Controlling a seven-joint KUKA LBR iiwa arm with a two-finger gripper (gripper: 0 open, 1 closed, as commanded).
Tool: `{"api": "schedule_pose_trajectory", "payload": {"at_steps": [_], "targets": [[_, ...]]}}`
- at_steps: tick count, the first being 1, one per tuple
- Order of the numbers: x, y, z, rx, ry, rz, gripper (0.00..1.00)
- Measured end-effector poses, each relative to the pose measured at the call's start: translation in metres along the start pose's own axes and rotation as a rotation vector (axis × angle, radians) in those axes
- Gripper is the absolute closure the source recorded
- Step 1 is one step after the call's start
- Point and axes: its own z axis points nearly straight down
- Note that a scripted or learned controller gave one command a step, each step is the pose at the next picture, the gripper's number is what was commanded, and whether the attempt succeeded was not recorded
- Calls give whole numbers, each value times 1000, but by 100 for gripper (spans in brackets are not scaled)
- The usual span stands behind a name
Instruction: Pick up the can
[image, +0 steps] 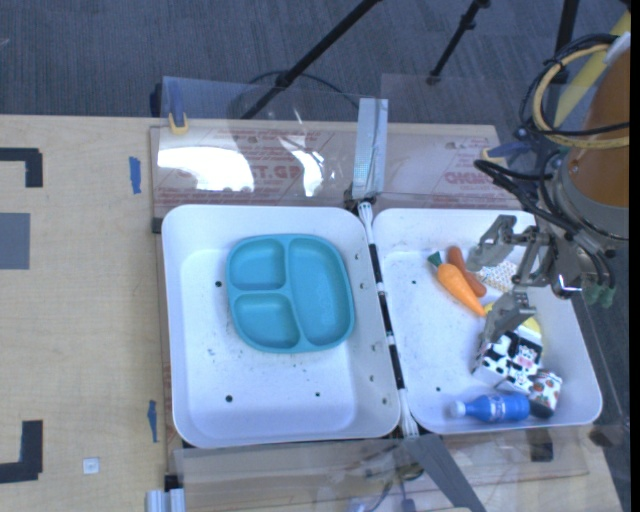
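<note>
So the arm is reaching in over the right bin (585, 345), and the gripper (508, 305) is hanging just above the black-and-white patterned thing (512, 358), which is probably the can, though the shape is too blurry to be sure. It's sitting near the bin's front right, with a blue bottle (492, 407) lying just in front of it and two carrots (460, 282) behind. Whether the gripper is open or closed is honestly impossible to tell from this angle. Best bet: it should be coming straight down, centred on the can's body, clear of the bottle, closing only once it's properly straddling it.
</note>
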Motion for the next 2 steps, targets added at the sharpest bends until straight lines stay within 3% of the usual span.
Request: {"api": "schedule_pose_trajectory", "payload": {"at_steps": [1,2], "targets": [[8,88,-42,-1,-4,-34,0],[5,59,-43,0,-5,85,0]]}}
